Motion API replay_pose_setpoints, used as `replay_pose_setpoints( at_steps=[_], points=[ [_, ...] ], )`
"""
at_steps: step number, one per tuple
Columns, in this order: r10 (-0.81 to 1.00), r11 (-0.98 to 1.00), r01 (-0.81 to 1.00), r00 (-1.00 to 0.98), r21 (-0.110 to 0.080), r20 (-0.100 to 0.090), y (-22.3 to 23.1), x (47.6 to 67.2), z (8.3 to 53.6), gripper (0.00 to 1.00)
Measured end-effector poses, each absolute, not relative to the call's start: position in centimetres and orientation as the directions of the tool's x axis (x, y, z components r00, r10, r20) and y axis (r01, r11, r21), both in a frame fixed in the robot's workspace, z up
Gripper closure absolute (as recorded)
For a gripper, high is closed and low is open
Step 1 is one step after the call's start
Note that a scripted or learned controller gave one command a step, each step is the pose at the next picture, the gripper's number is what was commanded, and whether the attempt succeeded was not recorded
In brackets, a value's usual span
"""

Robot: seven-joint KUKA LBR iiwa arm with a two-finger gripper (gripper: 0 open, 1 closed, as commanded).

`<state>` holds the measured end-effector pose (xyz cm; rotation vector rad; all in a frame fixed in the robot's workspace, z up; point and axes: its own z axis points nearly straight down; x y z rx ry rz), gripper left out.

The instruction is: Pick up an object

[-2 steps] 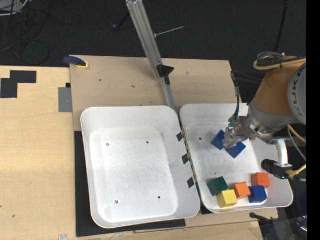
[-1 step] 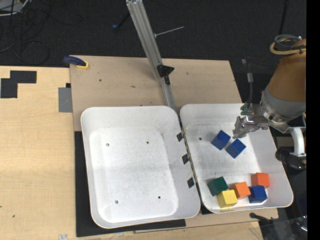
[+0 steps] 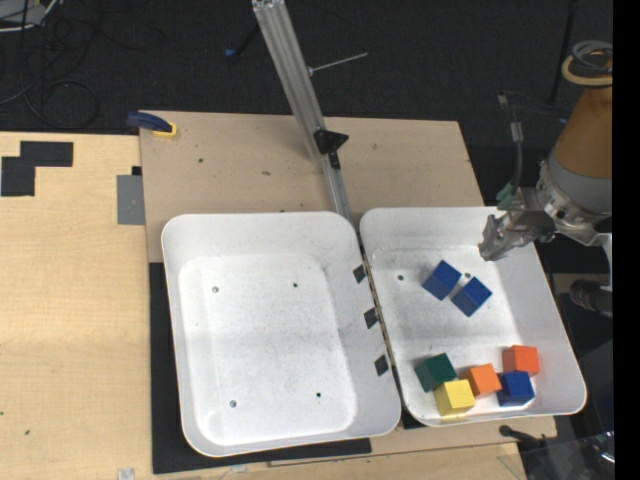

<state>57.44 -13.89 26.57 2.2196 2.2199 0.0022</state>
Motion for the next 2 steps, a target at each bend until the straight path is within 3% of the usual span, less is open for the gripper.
replay_pose_setpoints(
  at_steps=[1, 2],
  points=[
    [1.0, -0.001, 1.0, 0.001, 0.001, 0.0, -14.0, 57.5, 29.3, 1.0],
    [1.0, 0.003, 1.0, -0.003, -0.003, 0.002, -9.4, 57.6, 29.0, 1.0]
  ],
)
